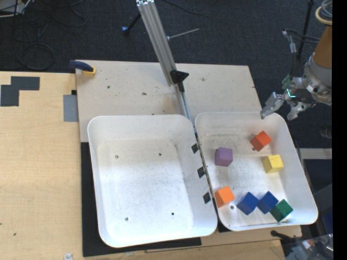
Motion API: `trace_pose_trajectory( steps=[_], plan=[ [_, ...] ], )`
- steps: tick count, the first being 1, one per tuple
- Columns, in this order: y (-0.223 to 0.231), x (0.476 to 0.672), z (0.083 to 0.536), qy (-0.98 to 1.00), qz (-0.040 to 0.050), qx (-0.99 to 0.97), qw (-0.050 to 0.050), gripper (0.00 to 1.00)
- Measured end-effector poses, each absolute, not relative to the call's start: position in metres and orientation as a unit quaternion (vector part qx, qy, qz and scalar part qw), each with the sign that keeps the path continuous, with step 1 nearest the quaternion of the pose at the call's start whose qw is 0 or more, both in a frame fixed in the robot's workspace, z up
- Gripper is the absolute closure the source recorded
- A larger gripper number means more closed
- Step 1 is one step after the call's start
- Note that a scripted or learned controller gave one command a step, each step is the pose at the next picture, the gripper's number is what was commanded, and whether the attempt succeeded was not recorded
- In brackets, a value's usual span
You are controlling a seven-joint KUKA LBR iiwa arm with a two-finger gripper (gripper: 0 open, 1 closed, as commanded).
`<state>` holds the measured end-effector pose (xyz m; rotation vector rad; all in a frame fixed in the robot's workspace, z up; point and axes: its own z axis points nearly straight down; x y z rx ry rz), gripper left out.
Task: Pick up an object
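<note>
Seven small blocks scattered in the right bin (303, 169), none in the claw: a red-orange one (261, 140) near the far right corner, a yellow one (272, 163) just below it, a purple one (223, 156) toward the middle, an orange one (224, 195) hard against the divider side, then two blue blocks (257, 202) side by side with a green one (282, 209) touching them at the near right rim. Probably tumbled there at random to give a program varied targets; loose spacing around purple, yellow and red-orange likely leaves room for fingers, whereas the blue and green cluster and the wall-hugging orange look harder to grasp cleanly. Left bin (108, 140) alongside, presumably a drop-off place. Claw (283, 103) hovering off the far right corner of the right bin, beyond its rim and apart from every block, on the grey arm (320, 72) reaching in from the right; open or closed, cannot tell at this size and angle. No brand, label or legible writing anywhere on bins, blocks or bench (38, 161); only a checkered marker (145, 0) atop the slanted aluminium post (160, 39).
</note>
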<state>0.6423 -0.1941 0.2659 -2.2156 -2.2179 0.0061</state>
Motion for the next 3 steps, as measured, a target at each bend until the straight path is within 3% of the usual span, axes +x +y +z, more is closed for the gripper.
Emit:
trace_pose_trajectory(
  steps=[1,3],
  plan=[
    [-0.193,0.643,0.269,-0.709,0.0011,-0.705,0.001,0.0],
    [-0.18,0.626,0.163,-0.707,0.0021,-0.707,0.004,0.0]
  ],
)
